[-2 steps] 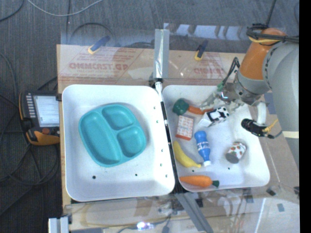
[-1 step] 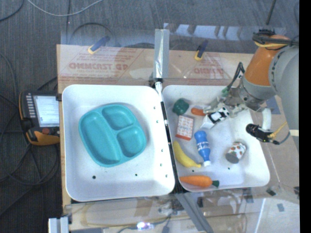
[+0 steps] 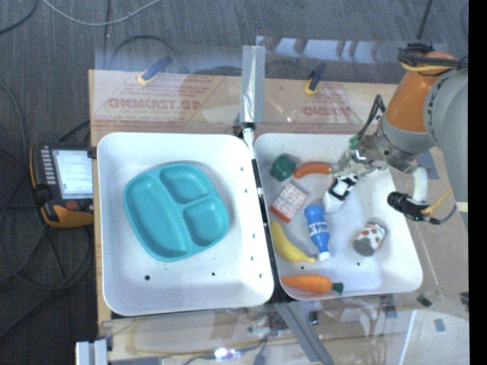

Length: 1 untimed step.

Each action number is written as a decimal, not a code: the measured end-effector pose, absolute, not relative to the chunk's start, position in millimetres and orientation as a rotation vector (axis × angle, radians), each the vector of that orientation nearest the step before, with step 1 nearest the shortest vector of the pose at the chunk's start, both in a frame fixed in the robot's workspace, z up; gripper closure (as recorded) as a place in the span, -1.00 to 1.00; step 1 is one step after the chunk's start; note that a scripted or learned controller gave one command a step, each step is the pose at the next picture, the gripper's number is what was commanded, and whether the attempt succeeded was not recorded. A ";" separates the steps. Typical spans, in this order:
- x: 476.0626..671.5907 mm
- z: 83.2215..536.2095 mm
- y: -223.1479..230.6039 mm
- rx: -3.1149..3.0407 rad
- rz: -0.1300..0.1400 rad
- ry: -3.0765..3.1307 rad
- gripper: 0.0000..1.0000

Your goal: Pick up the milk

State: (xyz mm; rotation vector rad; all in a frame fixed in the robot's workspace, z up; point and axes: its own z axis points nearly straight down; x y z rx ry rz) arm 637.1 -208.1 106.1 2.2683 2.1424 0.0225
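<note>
We see the gripper (image 3: 351,166) lowered into the right bin (image 3: 396,268), near its far right corner, and we cannot tell how it is set because the wrist hides it from above. Directly under and just in front of the gripper lies the milk (image 3: 337,191), a small white carton with black cow patches. Its long axis runs at a slant, from the gripper down and to the left; the patched end sits closest to the gripper and the plainer white end points away from it, toward the near left of the bin. We cannot say whether the gripper touches it.

Counting what shares that bin, we find one of each. To the left of the gripper lies one orange sausage-shaped toy (image 3: 312,169), and further left one dark green block (image 3: 284,166). Below and left sits one small checked box (image 3: 289,201). Just beyond the milk's lower end lies one blue bottle (image 3: 318,232) with a white cap pointing to the near side. One banana (image 3: 290,245) lies left of the bottle, and one carrot (image 3: 308,284) rests along the near wall. Below and right of the gripper rests one patterned can (image 3: 369,238) on its side.

Well to the left of the gripper, the left bin (image 3: 122,280) holds one teal divided plate (image 3: 177,210) with three compartments.
</note>
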 end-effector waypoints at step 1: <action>674.1 98.6 -190.7 2.421 0.013 1.971 1.00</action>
